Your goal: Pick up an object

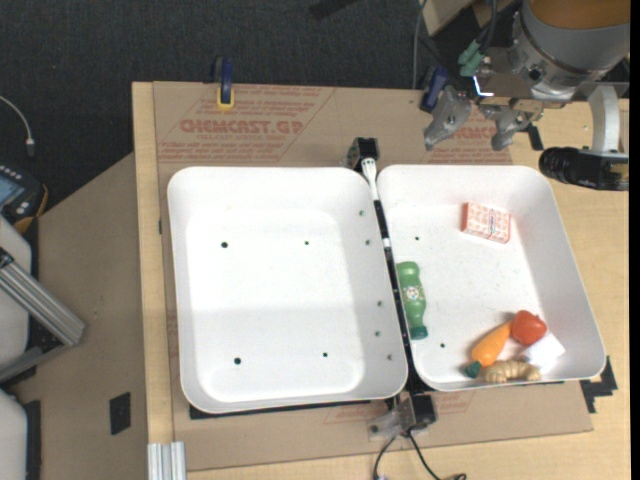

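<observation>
We see the arm [575,13] at the upper right of the frame, wrist pointing down, its gripper [468,126] spread open and holding nothing above the right bin's [570,228] far rim. Inside that bin lie a pink box [486,222], a green bottle [411,298], and an orange carrot [490,345] toward the lower right.

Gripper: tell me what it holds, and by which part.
Nothing. The gripper hangs open above the far edge of the right bin, with nothing between its fingers.
</observation>
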{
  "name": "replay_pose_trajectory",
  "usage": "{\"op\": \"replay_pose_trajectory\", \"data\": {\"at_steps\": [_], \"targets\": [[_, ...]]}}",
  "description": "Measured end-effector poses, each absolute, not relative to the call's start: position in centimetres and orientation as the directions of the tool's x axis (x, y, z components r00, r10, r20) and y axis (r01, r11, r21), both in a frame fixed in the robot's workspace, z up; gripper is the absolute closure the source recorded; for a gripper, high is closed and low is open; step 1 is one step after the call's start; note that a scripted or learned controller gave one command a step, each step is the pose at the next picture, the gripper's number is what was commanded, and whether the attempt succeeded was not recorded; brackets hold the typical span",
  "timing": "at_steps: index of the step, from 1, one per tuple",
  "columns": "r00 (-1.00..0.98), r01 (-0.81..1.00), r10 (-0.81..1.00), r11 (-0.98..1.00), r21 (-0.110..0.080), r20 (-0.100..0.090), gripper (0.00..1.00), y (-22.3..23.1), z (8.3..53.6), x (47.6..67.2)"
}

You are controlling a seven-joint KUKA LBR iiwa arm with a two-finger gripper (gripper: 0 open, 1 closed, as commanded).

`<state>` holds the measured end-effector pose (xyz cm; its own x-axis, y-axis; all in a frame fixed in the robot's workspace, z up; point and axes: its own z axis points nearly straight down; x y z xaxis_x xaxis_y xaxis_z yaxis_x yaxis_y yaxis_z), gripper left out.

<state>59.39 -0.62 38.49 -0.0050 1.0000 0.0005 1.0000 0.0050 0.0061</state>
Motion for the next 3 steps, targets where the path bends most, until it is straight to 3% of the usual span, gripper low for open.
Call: {"op": "replay_pose_trajectory", "data": {"at_steps": [1, 2, 3], "targets": [[-0.010, 1.000, 1.000, 0.010, 0.010, 0.004, 0.00, 8.4, 46.7, 55.1], [-0.009, 1.000, 1.000, 0.009, 0.010, 0.005, 0.00, 12.8, 54.1, 48.0], [-0.002, 1.000, 1.000, 0.002, 0.005, 0.000, 1.00, 12.5, 54.6, 48.3]]}}
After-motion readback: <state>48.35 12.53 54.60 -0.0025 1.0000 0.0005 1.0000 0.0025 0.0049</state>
